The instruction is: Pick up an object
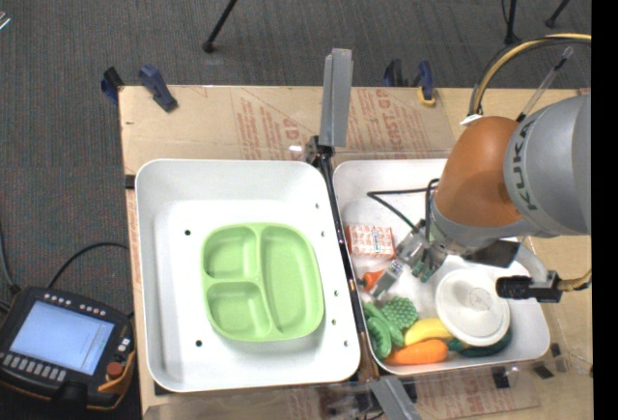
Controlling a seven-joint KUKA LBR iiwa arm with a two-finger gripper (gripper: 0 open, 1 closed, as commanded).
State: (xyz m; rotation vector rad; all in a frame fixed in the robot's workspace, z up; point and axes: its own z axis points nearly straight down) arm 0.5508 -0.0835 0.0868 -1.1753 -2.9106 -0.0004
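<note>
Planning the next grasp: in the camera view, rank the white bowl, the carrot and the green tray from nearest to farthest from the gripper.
1. White bowl, just right of the gripper, same bin.
2. Carrot, below, at that bin's near edge.
3. Green tray, in the left bin.

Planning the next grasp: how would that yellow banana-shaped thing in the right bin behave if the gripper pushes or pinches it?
The yellow banana looks like smooth moulded plastic, so probably light, stiff and slippery. Its curved shape may pivot or roll. It is wedged against the orange carrot and white bowl, so pushing likely shifts them.
</note>
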